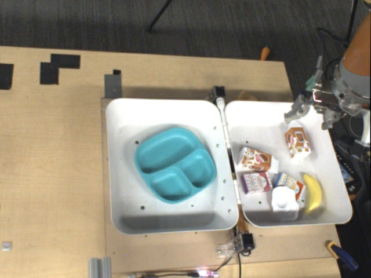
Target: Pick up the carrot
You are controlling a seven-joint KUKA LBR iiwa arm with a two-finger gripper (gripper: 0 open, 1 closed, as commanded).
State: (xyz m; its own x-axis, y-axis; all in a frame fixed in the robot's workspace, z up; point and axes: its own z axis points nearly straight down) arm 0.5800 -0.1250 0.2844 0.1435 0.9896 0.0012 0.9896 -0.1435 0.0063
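Note:
My gripper (311,114) hangs over the far right corner of the right bin (264,120), open, with nothing between its fingers. Just in front of it an orange-and-white carton (297,142) lies on the bin floor. Nearer the middle wall lie a second orange-and-white pack (255,159) and a purple pack (256,182). A white bottle (284,201) and a yellow banana (313,193) sit at the near right, with a small red-orange item (294,184) between them, partly hidden. I cannot tell which of these is the carrot.
The left bin (122,155) holds a teal divided plate (174,164). A small orange thing (265,53) sticks up at the bench's far edge. Cables and dark gear hang off the bench's right side.

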